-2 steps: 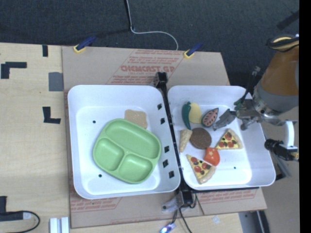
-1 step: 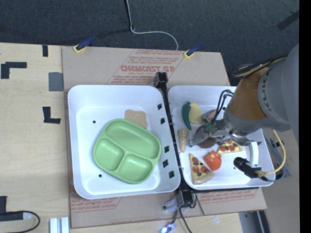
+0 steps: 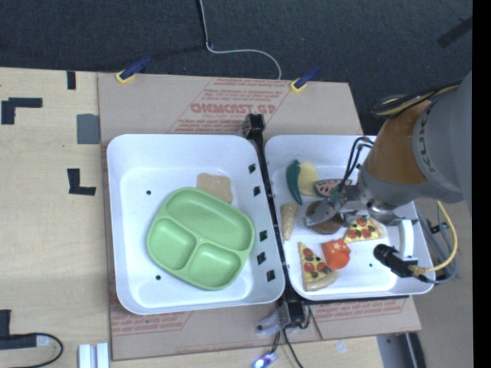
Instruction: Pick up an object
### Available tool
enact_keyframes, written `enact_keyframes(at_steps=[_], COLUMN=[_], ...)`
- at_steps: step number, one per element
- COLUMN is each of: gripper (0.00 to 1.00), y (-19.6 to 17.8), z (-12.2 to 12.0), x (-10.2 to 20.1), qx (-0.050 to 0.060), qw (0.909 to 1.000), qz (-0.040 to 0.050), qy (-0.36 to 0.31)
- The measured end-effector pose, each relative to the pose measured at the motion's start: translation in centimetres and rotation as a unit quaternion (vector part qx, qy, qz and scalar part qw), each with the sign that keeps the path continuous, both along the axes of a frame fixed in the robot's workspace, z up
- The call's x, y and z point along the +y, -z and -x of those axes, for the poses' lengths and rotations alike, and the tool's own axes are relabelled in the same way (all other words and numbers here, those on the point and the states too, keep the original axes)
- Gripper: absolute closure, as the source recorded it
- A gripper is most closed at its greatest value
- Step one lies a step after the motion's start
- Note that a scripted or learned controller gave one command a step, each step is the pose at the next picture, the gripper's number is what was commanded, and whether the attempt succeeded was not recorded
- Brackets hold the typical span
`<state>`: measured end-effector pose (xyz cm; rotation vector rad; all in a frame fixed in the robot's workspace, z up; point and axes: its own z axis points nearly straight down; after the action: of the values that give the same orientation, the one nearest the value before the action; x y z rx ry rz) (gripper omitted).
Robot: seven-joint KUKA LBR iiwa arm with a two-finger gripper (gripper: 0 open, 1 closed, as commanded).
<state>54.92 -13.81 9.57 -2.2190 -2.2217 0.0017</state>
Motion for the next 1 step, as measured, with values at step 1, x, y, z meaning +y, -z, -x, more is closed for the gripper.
enact_keyframes(at_steps=[1], gripper=[1.0], y=[-9.47], z=[-4.85], x=[10.89], qx=[-0.006], qw=[1.0], qz=[-0.0018], qy=[-0.007])
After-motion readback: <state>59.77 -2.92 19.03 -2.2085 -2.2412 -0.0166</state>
